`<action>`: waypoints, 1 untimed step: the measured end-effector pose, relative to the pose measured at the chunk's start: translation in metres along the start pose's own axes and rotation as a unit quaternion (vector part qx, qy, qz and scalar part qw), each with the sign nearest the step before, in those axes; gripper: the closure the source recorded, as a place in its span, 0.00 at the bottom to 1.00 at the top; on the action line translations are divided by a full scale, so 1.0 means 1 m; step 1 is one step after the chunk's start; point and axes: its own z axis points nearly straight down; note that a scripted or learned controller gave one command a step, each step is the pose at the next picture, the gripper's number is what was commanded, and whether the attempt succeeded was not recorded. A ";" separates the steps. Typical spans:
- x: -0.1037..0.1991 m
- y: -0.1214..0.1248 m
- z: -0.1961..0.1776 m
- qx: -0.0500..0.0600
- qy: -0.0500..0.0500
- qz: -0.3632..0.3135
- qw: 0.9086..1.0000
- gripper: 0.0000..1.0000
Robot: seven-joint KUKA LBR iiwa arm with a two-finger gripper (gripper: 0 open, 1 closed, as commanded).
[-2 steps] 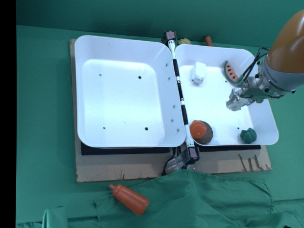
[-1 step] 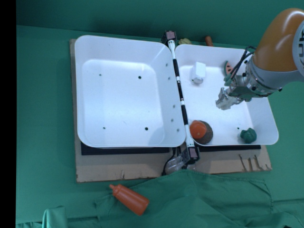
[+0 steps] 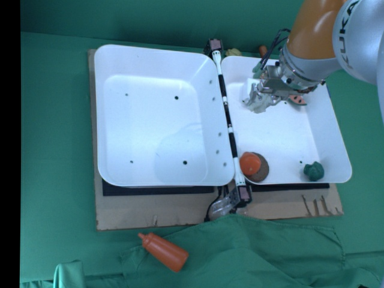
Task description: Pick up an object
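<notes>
Arm over the right bin

The gripper (image 3: 259, 99) hangs at the right bin's (image 3: 327, 125) far left; finger state unclear. Orange-brown object (image 3: 254, 165) and green object (image 3: 313, 171) lie near.

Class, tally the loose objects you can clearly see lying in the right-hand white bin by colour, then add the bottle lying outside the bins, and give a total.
Orange and brown: 1, the round object at the right bin's near-left corner
Dark green: 1, the small lump near its near-right corner
Orange: 1, the bottle on the green cloth
Total: 3
Items under the arm are too hidden to count.
</notes>
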 end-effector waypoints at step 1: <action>-0.068 -0.009 0.075 0.006 -0.001 0.007 1.000 1.00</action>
